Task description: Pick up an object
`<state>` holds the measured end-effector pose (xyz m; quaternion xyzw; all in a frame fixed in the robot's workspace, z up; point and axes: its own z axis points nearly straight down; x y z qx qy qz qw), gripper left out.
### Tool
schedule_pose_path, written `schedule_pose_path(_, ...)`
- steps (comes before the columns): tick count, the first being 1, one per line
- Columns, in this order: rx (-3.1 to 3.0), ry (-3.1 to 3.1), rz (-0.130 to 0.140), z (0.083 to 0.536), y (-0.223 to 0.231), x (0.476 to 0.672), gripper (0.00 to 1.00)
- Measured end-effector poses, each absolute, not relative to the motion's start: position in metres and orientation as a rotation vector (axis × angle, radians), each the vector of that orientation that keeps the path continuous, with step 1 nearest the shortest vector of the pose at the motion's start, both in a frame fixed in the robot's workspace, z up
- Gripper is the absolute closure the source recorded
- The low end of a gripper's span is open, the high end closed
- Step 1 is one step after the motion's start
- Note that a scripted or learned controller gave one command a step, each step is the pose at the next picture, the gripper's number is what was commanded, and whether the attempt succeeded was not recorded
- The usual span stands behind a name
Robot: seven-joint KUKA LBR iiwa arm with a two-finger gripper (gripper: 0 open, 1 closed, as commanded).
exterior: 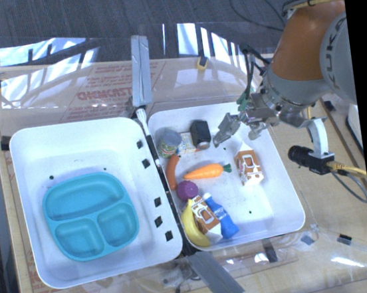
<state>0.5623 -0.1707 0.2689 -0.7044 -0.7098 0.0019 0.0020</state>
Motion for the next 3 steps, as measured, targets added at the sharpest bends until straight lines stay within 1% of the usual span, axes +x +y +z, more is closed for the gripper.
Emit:
schedule_pose_path(1, -2.175, -2.261, 0.007, 0.181, -0.211, 0.563, 0.0)
schedule_pose_path(2, -2.17, -2.265, 0.009, 0.191, -0.21, 0.564, 1.0)
schedule_pose_path(3, -2.01, -2.409, 0.005, 0.122, -0.152, 0.539, 1.0)
